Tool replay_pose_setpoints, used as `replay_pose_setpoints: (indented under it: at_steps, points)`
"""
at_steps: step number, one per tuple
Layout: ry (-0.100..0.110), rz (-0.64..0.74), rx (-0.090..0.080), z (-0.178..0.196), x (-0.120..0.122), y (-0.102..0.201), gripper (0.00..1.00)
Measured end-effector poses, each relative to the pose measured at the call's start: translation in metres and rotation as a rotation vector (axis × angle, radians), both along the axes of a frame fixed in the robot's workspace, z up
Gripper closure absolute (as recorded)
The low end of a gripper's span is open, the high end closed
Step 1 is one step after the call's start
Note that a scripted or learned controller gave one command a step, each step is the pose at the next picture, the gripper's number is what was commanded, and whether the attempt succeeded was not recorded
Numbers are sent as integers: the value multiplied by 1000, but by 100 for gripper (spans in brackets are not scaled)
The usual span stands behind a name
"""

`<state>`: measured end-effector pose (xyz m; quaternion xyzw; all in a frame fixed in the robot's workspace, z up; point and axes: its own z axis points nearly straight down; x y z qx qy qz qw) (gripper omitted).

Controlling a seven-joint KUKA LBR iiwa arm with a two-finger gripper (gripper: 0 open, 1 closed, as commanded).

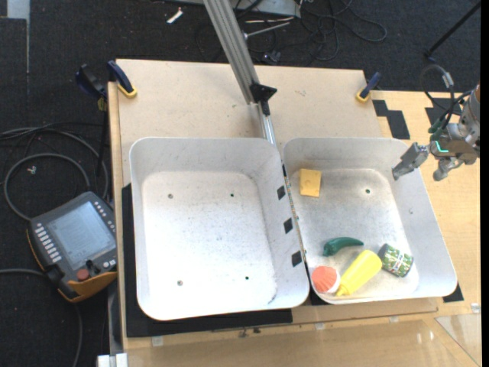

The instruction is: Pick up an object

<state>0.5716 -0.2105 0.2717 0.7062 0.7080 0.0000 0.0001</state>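
Bright even overhead light, soft shadows, mild blur.

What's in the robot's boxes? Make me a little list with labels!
left bin: nothing inside
right bin: five things
back of right bin: yellow square sponge
front of right bin: green curved toy, yellow bottle, orange-red round thing, green patterned can
tool: open, above the right bin's right rim, holding nothing
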Motion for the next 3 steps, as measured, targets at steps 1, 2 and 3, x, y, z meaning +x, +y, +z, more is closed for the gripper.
replay_pose_setpoints:
  at_steps: [1, 2, 3]
  points:
    - [4, -3, 1, -43, -2, 0, 0]
    - [5, -3, 1, -92, -10, 6, 0]
    - [4, -3, 1, -136, -8, 7, 0]
